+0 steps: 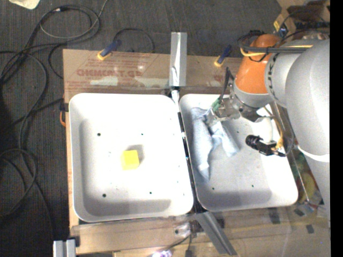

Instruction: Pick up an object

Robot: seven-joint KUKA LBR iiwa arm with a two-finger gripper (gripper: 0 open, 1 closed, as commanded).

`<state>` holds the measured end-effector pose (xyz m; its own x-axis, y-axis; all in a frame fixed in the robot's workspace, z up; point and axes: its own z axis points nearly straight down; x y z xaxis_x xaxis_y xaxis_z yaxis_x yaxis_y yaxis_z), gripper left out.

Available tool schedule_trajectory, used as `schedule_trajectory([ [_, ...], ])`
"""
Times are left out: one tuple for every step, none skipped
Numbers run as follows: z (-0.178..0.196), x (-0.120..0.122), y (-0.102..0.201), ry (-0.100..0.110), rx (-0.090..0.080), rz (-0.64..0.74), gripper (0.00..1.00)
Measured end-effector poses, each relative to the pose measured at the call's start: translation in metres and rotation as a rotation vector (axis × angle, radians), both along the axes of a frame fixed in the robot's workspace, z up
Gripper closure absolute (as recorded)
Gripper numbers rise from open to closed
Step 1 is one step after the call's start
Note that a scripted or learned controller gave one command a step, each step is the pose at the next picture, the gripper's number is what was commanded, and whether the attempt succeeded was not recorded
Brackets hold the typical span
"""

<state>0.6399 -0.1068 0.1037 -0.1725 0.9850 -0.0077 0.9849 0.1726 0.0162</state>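
Closest to the lens is the grey arm (pixel 305 106), which reaches in over the right edge of the right bin (pixel 252 197), its orange band (pixel 253 76) above that bin's far edge. The gripper (pixel 218 114) hangs low over the far left part of the right bin, right at the upper end of a pale blue-grey cloth (pixel 211 138). Its tip meets the crumpled fabric, and I cannot tell whether the jaws are spread or pressed together, nor whether any cloth is pinched.

The cloth lies rumpled along the left wall of the right bin, running from the far left corner toward the middle of that wall, with one fold spreading out onto the floor.

A small yellow block (pixel 131 159) sits alone on the floor of the left bin (pixel 107 186), near the middle, well apart from the gripper.
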Motion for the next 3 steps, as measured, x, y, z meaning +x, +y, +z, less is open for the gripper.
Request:
schedule_trajectory([
  [0.143,0.029,-0.001,0.017,0.002,0.13,1.0],
  [0.052,0.023,-0.064,0.02,-0.002,0.415,1.0],
  [0.1,0.029,-0.012,0.017,0.002,0.26,1.0],
])
